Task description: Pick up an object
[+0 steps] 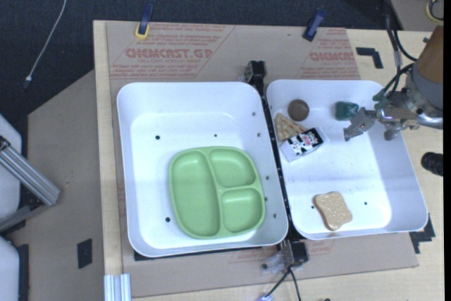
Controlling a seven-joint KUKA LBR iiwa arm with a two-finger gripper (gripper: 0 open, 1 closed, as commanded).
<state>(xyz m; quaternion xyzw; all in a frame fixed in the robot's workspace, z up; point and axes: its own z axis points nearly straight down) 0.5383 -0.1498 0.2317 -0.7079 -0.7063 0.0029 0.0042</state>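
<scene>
My claw (361, 122) hangs over the right bin (394, 173), and I cannot tell how it is set. A teal thing (345, 109) lies just beside it. The toast slice (332, 210) lies well apart, near the front.

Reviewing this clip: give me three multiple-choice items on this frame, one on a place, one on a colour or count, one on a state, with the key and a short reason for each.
1. Where is the green divided plate?
A. left bin
B. right bin
C. on the bare bench

2. How many compartments does that plate have?
A. two
B. three
C. five

3. How does the toast-shaped piece lie?
A. between the gripper's fingers
B. on top of the plate
C. loose on the right bin floor

Key: 1 A, it rests inside the left bin. 2 B, three hollows show. 3 C, it lies near the front, well apart from the gripper.
</scene>
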